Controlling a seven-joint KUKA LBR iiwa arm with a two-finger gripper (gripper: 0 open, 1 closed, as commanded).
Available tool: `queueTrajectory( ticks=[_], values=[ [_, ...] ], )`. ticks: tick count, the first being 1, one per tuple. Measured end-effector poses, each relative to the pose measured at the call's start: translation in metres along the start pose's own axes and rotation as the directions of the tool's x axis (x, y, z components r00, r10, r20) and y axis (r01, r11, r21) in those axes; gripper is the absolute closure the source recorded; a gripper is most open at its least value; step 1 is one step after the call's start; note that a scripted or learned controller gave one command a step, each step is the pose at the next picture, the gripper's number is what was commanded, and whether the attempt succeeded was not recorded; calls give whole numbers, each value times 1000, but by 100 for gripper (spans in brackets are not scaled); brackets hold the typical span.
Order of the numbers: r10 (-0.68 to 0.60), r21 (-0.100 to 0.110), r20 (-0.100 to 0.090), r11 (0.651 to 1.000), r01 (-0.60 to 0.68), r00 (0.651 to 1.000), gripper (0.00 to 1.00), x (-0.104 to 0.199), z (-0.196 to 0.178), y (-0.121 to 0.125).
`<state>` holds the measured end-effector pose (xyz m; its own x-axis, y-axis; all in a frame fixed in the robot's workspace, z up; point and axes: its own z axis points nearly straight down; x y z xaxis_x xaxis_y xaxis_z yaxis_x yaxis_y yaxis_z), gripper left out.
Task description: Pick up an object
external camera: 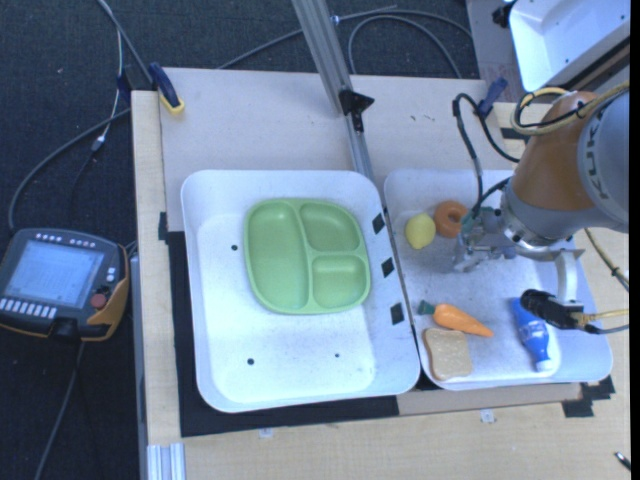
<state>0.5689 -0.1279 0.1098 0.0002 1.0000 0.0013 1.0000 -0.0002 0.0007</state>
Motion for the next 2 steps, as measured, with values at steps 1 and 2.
queueTrajectory(
  ticks=[1, 2],
  values=[
    [-2, -5, 2, 1000, 2, 1000, 100, 3, -56, 11],
    [-3, -6, 2, 1000, 3, 1000, 100, 13, -115, 13]
  ],
)
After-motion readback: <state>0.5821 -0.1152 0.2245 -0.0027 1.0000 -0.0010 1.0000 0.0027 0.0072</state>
